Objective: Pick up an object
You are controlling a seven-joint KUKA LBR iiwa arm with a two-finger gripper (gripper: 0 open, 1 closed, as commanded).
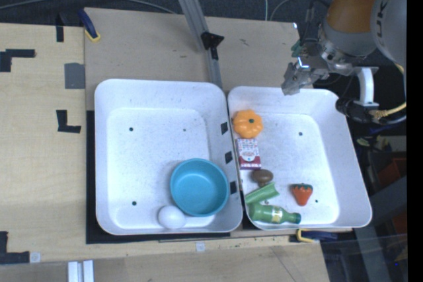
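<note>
The small orange plastic pumpkin (pixel 247 123) near the right white bin's (pixel 344 162) far-left corner looks light, rigid, rounded; grip across its middle. Whether the gripper (pixel 293 84) is open I cannot tell.

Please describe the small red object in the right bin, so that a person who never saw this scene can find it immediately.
Look at the right bin, the one nearer the arm. Near its front edge a strawberry lies apart, right of the green bottle and brown nut. It is the only all-red item, with a small green top.
</note>
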